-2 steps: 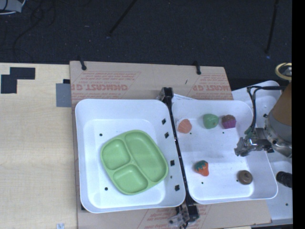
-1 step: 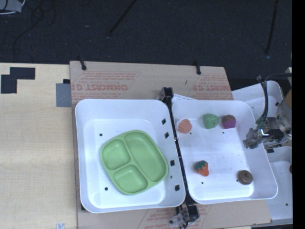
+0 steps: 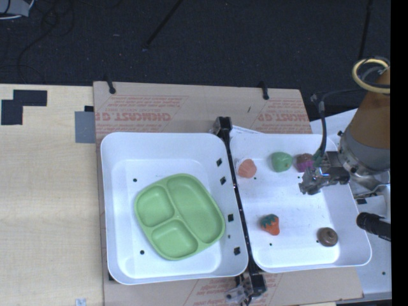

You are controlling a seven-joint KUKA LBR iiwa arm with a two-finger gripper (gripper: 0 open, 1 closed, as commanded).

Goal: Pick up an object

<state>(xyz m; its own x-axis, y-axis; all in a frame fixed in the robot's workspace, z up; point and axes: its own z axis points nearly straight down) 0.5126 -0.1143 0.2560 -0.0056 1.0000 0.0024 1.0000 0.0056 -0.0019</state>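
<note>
The right bin (image 3: 290,260) holds a pink-orange ball (image 3: 247,168), a green lump (image 3: 280,161), a purple object (image 3: 304,162), a red-orange strawberry-like toy (image 3: 270,224) and a brown ring (image 3: 327,236). My gripper (image 3: 310,185) hangs low over the bin's right side, just below and right of the purple object. Its fingers are small and dark against the arm, so their state is unclear. Nothing shows between them.
The left bin (image 3: 121,171) holds a green three-compartment plate (image 3: 180,216). A black divider (image 3: 233,196) runs between the bins. Cardboard (image 3: 191,107) lies under both. The arm's orange band (image 3: 373,116) rises at the right edge.
</note>
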